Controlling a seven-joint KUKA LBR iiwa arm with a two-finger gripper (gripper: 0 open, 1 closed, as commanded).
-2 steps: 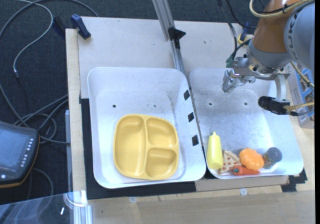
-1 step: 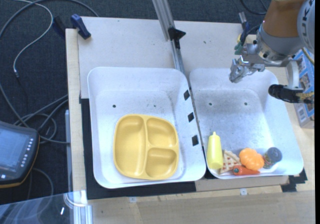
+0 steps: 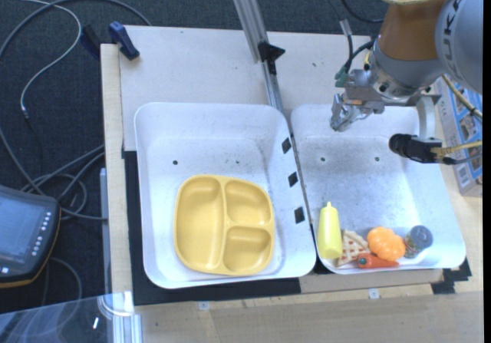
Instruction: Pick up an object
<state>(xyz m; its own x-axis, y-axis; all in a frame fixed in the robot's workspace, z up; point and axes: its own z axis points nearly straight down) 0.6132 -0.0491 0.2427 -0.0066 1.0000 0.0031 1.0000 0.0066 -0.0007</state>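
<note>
My gripper (image 3: 342,120) hangs over the far left corner of the right bin (image 3: 383,173), well above its floor, with nothing seen between its fingers. The objects lie along that bin's near edge, far from the gripper: a yellow bottle (image 3: 330,231) lying along the left wall, a waffle-like piece (image 3: 354,245), an orange pumpkin-shaped toy (image 3: 384,242), a small carrot-like piece (image 3: 371,261) and a grey round object (image 3: 419,239).
The left bin (image 3: 207,134) holds a yellow divided plate (image 3: 225,223). A metal post (image 3: 249,4) rises at a slant between the bins. A black fixture (image 3: 414,146) sticks in over the right bin's right wall. Cables and a tablet (image 3: 23,235) lie off the bench to the left.
</note>
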